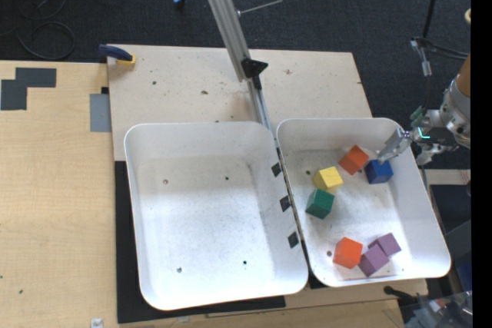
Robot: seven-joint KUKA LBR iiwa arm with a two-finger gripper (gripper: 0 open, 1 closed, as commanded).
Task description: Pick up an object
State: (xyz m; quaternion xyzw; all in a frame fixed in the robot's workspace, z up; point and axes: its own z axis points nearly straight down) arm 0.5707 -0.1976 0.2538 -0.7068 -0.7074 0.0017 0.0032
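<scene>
The right bin [430, 230] holds several coloured blocks. An orange block [354, 160] and a blue block [378, 171] lie near its far right corner. A yellow block [328, 179] and a green block [320, 203] sit by its left wall. Another orange block [347, 252] and two purple blocks [374, 260] [388, 244] rest near the front. My gripper [410, 149] hangs over the bin's right rim, just right of and above the blue block. It is open, with nothing between its fingers; one finger [396, 144] points toward the blue block.
The left bin [138, 157] stands beside the right one, with a row of black clips [283, 202] along the shared wall. A slanted aluminium post [228, 19] rises behind the bins. A blue-and-yellow clamp [117, 54] lies at the bench's far left corner.
</scene>
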